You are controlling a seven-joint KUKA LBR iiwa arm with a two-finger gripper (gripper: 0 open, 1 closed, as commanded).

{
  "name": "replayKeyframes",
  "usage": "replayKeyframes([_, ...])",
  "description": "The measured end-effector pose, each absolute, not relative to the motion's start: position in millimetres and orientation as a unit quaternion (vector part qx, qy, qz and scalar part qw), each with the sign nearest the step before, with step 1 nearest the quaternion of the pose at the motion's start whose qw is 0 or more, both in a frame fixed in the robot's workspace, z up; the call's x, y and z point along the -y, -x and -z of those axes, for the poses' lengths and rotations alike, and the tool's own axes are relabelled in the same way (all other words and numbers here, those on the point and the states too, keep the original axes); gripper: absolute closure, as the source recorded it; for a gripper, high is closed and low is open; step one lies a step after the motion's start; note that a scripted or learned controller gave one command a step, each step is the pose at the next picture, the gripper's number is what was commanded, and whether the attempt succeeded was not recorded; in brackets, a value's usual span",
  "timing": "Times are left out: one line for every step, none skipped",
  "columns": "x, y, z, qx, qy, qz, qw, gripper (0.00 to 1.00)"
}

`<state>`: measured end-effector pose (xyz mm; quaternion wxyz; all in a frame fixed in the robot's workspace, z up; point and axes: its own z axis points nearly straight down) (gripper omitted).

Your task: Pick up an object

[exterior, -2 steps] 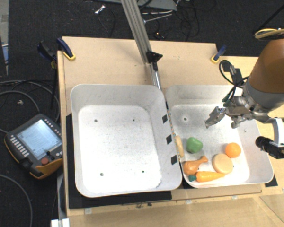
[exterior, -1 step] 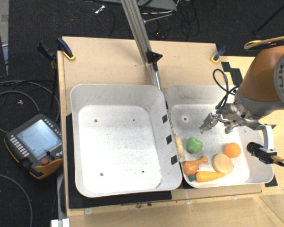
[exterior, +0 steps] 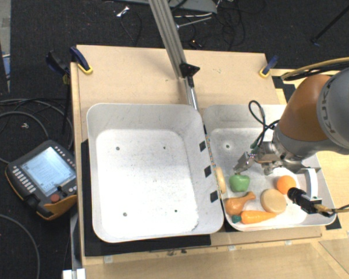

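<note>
Orange carrot (exterior: 257, 217) at right bin's (exterior: 227, 133) near edge, gripper (exterior: 242, 164) – open or closed, unclear – above green apple (exterior: 239, 182)

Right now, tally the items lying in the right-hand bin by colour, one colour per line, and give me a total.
Green: 1, the green apple-shaped piece
Orange: 3, the round orange piece, the carrot, the orange pear-shaped piece
Tan: 1, the tan disc
Yellowish: 1, a thin pale stick by the bin's left wall
Total: 6
</note>
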<state>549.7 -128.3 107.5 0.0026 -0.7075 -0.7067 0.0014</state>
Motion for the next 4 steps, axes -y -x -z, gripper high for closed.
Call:
replayKeyframes([129,-551.3,-121,0.707,0.708,0.0004,0.0,1.0])
replayKeyframes([129,-554.2,-164,0.708,0.706,0.0013,-0.002,1.0])
replayKeyframes([126,-553.6,-207,0.708,0.706,0.0013,-0.002,1.0])
replayKeyframes([133,-555.9,-268,0.708,0.706,0.0018,-0.004,1.0])
